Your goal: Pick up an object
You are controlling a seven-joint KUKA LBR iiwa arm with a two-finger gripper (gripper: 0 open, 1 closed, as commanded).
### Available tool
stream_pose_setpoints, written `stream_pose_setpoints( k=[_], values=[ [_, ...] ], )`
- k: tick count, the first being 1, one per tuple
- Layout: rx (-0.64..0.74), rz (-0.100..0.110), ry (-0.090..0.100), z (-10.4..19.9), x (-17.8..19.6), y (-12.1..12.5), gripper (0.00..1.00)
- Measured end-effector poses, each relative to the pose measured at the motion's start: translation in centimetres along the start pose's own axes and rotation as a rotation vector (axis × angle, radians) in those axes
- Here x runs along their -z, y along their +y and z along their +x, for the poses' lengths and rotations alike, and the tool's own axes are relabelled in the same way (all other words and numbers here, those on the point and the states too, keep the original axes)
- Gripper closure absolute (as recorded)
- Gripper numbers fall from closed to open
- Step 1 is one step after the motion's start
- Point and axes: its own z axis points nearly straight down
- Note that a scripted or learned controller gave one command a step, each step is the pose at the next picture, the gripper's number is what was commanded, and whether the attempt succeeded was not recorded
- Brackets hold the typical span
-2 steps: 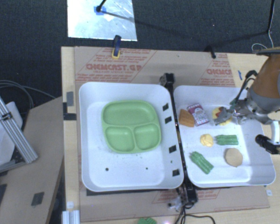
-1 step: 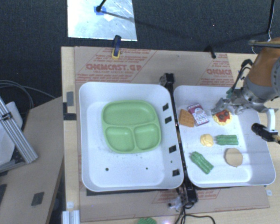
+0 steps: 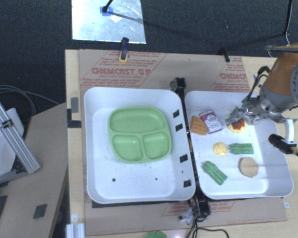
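1. The red-and-yellow toy food (image 3: 237, 126) lies near the right bin's (image 3: 278, 182) far edge, the likely target.
2. The tool (image 3: 237, 116) sits right over it (how far open, I cannot tell; nothing visibly held).
3. Step: closing in; next, grip and lift.

board (image 3: 139, 66) under bins | red print "CHEMCAST GP", repeated | other lettering unreadable

Lighting's pretty even and bright from overhead, so the white bins (image 3: 139, 195) look a bit washed out. Some glare on the shiny sheet (image 3: 108, 13) up top. Soft shadows, slightly grainy, mild softness toward the edges.
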Motion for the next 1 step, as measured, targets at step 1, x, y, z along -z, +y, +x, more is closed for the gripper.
stream_pose_setpoints(
  k=[1],
  values=[
    [0.002,0.0,-0.001,-0.12,1.44,0.13,1.0]
  ],
)
